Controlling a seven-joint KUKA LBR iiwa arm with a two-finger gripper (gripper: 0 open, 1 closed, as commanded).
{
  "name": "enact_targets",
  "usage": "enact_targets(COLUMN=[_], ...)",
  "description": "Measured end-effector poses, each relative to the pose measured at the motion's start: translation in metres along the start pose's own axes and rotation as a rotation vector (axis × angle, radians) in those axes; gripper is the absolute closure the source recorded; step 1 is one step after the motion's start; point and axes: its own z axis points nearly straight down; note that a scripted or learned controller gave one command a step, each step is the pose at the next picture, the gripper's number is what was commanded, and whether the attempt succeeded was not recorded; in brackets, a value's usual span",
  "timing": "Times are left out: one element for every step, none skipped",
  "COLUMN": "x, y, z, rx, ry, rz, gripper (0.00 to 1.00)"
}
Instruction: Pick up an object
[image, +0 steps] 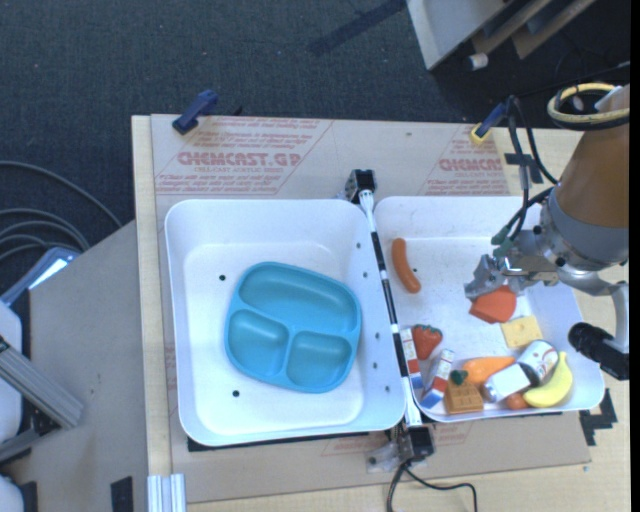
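My gripper (493, 283) hangs low over the right bin (440, 225), directly above an orange-red wedge-shaped piece (495, 307). The grey gripper body hides the fingertips. The wedge lies on the bin floor just below the gripper. An orange hot dog (405, 265) lies at the left of this bin. A strawberry (427, 341), a carrot (483, 368), a yellow cheese square (521, 330), a banana (555, 386), a white bottle (522, 372) and a small cracker box (464, 397) crowd the near end.
The left bin (200, 250) holds a blue divided plate (292, 326). A black ridge with clips (383, 290) separates the bins. The arm (600, 190) comes in from the right over the right bin's far edge.
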Motion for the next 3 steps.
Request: enact_targets(x=[0.056, 0.077, 0.044], y=[-0.022, -0.021, -0.010], z=[0.033, 0.004, -0.001], rx=[0.000, -0.003, -0.004], ry=[0.000, 0.000, -0.001], rz=[-0.001, -0.001, 0.000], gripper=[1.00, 1.00, 1.00])
